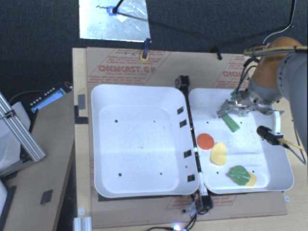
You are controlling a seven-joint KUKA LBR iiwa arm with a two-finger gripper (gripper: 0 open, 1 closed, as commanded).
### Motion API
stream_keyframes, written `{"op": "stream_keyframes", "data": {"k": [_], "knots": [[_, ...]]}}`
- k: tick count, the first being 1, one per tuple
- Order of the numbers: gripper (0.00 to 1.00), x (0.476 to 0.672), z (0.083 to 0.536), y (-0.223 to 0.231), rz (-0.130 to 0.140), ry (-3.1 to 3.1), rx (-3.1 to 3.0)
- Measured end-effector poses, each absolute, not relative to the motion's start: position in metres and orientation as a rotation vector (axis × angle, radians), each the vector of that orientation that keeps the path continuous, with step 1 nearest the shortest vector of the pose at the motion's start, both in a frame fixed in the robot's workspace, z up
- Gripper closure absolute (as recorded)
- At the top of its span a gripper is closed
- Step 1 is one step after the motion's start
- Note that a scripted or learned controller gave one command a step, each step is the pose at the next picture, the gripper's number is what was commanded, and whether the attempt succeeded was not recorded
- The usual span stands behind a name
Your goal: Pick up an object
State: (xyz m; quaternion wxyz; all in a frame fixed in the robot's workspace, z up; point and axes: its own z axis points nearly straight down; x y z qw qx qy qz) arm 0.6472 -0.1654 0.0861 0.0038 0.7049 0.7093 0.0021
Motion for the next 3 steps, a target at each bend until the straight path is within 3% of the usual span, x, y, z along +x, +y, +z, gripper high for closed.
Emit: {"op": "stream_keyframes", "data": {"k": [1,2,3], "knots": [[0.00,0.673,0.193,-0.056,0.019,2.232,2.198],[1.00,0.670,0.197,-0.064,0.006,2.227,2.208],[1.00,0.670,0.301,0.004,0.011,2.228,2.208]]}}
